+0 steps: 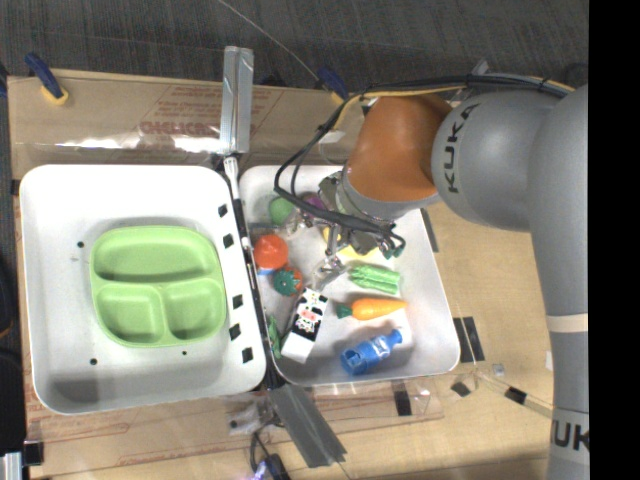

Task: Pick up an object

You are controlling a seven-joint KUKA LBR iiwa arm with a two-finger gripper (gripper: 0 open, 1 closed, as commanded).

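Observation:
My gripper (pixel 333 258) hangs low over the middle of the right bin (pixel 437 298), beneath the orange wrist band. It is above the gap between a teal toy (pixel 287 281) and a green ridged piece (pixel 373 278), with a yellow item (pixel 353 255) right beside it. An orange-red ball (pixel 268 252) lies to its left. Nearer the front lie a carrot (pixel 372 308), a white carton with black spots (pixel 305 325) and a blue bottle (pixel 372 351). A green ball (pixel 281 209) sits at the back left. I see nothing held.
The left bin (pixel 40 268) holds a green divided plate (pixel 157 285). A metal divider (pixel 236 118) runs between the bins. Black cables (pixel 300 163) loop from the wrist over the right bin's back edge. The arm's grey body (pixel 520 158) covers the right side.

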